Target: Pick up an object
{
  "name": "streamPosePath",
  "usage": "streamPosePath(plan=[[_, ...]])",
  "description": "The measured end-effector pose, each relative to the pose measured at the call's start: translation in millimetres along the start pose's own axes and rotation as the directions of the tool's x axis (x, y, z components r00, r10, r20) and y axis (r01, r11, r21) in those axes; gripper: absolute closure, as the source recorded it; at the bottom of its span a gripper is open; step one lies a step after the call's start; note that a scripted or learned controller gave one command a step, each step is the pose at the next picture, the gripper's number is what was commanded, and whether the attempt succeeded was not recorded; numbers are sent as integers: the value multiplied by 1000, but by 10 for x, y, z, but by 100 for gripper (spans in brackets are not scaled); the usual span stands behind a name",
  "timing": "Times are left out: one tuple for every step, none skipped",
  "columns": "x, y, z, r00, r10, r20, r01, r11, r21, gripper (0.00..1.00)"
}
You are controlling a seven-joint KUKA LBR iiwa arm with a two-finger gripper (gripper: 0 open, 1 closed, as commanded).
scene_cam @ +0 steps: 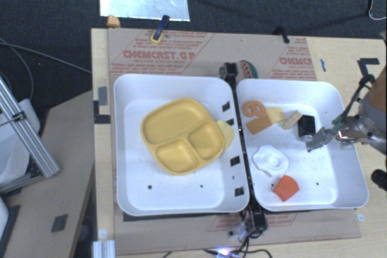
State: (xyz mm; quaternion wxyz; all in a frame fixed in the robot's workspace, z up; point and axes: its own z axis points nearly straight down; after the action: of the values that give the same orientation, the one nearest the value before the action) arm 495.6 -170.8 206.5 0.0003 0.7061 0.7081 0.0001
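Objects for picking are seen in the right bin [347, 187], under and beside the claw [317, 141], which is hung low over that bin's right half; whether the claw is spread or pressed together cannot be told. A black block [306, 125] is found just up and left of the claw. Farther left, a yellow wedge [277, 115], a tan piece [259, 125] and an orange pretzel shape [253, 109] are clustered. A white fried-egg toy [269, 161] and an orange block [286, 188] are placed below and left. Well to the left, a yellow divided tray [181, 135] is held in the left bin [130, 190] on the worktop [199, 50].
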Motion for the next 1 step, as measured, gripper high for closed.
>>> streamPosePath(plan=[[106, -98, 1273, 1000, 2, -2, -2, 1000, 2, 0]])
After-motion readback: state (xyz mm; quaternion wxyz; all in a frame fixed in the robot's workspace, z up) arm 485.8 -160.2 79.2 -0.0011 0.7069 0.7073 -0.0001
